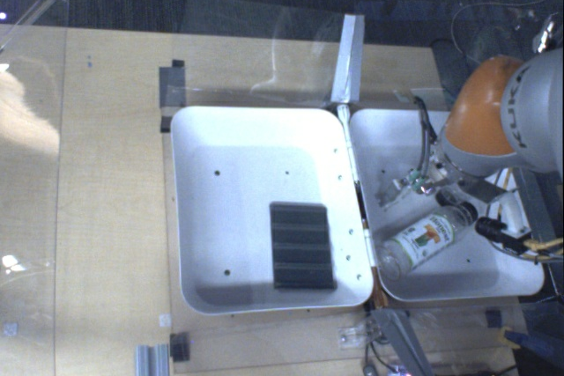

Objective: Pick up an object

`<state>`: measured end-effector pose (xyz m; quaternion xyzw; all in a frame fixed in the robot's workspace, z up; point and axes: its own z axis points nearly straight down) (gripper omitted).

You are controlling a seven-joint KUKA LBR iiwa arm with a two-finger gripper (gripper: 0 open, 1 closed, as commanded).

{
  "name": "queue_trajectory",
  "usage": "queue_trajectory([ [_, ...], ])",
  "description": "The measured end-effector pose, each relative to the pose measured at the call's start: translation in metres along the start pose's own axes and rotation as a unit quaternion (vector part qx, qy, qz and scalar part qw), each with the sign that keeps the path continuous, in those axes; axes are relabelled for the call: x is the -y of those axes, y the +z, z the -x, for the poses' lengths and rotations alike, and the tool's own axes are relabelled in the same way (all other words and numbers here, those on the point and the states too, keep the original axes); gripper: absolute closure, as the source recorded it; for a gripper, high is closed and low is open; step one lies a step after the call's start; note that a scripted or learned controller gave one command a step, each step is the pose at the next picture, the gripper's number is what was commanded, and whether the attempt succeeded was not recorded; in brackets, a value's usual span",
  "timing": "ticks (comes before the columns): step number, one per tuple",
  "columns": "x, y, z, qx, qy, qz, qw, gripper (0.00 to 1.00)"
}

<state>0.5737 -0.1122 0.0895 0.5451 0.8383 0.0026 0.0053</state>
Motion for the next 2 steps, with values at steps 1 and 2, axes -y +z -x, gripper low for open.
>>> queue_trajectory([
  [1,-0.061,0.002,0.023,-0.001,0.042,-0.001,0.9991,0.0],
  [2,0.007,0.0,0.018,0.0,-0.038,0.0,0.9993,0.0],
])
